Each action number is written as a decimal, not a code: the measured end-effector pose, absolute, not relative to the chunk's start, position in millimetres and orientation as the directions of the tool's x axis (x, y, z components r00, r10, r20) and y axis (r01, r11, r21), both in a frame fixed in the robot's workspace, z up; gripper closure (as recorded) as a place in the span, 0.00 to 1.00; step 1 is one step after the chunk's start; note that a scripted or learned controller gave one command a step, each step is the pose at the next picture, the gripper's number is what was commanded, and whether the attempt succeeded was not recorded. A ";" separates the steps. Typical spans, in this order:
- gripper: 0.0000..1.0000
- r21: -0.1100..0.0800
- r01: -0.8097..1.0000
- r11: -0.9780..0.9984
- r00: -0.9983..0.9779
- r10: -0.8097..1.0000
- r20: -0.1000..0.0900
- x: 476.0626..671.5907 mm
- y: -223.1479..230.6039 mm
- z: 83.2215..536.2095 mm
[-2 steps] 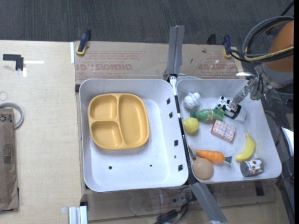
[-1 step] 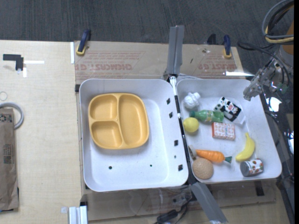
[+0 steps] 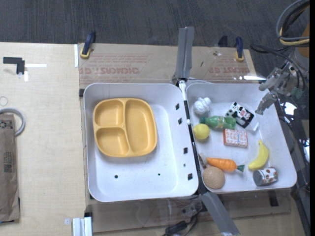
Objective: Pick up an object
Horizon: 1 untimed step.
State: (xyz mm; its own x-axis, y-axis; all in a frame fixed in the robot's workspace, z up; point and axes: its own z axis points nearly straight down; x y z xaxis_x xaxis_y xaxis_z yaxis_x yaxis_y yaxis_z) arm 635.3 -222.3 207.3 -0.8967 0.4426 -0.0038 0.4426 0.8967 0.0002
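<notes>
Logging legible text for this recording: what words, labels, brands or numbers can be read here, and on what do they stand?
"CHEMCO?": red print, upside down, on the cardboard sheet behind the left bin; only partly legible.
Same red print on the cardboard behind the right bin: too blurred to read.
Red box: label too small to read.
Small can: label unreadable.
Brown paper bag at left: dark print, unreadable.
</notes>
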 end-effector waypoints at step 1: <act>0.00 -0.001 0.173 0.985 -0.985 0.173 -0.001 599.1 -222.1 98.0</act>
